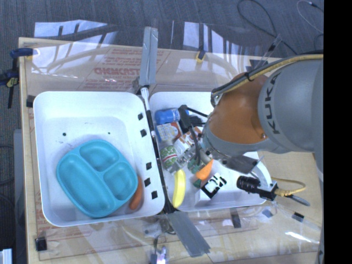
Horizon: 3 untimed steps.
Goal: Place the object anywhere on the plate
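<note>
**Arm's down in the right bin, plate's waiting in the left one**

So the gripper [192,159] is buried low in the right bin [250,201], right in the middle of the clutter, and honestly I can't tell if it's clamped on anything or just hanging loose. The big grey arm [291,106] with its orange band [236,111] covers most of that bin from above.

Right around the gripper there's a pile of stuff. An orange carrot-looking thing [204,171] sits just beside it on the lower right. A yellow banana [179,187] lies just below, near the wall between the bins. A green and white packet [169,157] is touching or nearly touching the gripper on its left, and above that there's another packet with red on it [166,131] and a blue item [166,116] near the bin's far edge. A black and white tag block [213,185] rests near the carrot.

Over in the left bin [49,147], the blue plate [97,177] with three compartments sits toward the near side. An orange-red sausage-shaped object [136,198] lies just off the plate's right edge, on the bin floor against the divider wall, not on the plate.
</note>
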Available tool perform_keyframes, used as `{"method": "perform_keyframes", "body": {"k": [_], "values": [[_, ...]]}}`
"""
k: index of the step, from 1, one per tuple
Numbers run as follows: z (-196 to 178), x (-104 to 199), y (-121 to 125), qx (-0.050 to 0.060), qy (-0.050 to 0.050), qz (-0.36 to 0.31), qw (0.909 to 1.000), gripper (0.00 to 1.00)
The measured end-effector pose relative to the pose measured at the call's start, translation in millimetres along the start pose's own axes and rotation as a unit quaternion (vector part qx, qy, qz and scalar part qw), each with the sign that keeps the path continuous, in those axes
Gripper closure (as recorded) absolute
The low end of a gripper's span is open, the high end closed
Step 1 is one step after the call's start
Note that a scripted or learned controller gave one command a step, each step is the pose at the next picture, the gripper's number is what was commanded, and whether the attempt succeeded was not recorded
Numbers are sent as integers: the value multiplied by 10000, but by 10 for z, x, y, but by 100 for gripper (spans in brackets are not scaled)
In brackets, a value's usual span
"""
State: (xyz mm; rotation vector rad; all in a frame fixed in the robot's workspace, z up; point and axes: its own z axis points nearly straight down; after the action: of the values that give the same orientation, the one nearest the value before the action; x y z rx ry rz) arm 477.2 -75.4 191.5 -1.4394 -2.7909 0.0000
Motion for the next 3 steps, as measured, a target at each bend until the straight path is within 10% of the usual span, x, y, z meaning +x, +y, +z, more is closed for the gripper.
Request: {"method": "perform_keyframes", "body": {"k": [1,2,3], "values": [[7,562,397,9,3,-206,9998,100],[11,722,1020,17,3,1784,9840,100],[-201,1369,1345,15,2,1411,9900,100]]}}
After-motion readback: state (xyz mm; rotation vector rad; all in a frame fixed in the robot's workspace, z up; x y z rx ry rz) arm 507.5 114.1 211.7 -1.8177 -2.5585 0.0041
